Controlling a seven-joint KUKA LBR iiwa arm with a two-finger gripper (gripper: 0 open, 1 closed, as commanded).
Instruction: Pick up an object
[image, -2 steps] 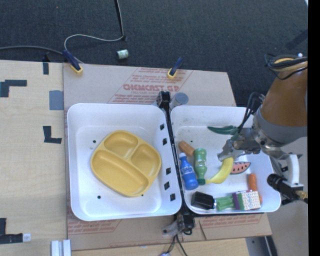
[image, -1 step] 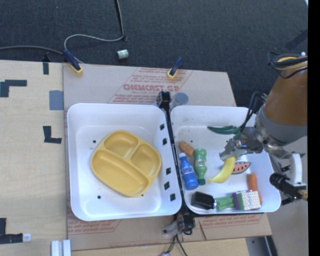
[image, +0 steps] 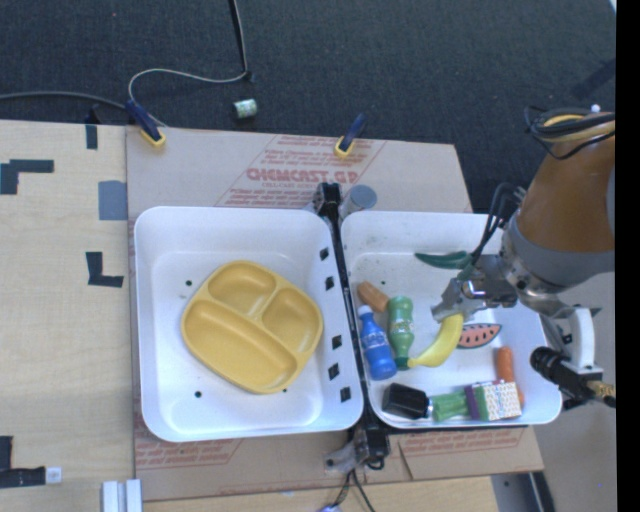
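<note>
In the right bin (image: 352, 232), right of centre in the frame, the gripper (image: 452, 305) hangs just above the banana (image: 443, 343); whether its fingers are apart or together cannot be told. A yellow divided plate (image: 251, 326) lies in the left bin (image: 150, 300).

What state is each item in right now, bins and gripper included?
Yellow divided plate: flat in the left bin.
Blue bottle: lying down in the right bin.
Green bottle: lying beside the blue one.
Banana: lying just under the gripper.
Watermelon slice: lying flat.
</note>
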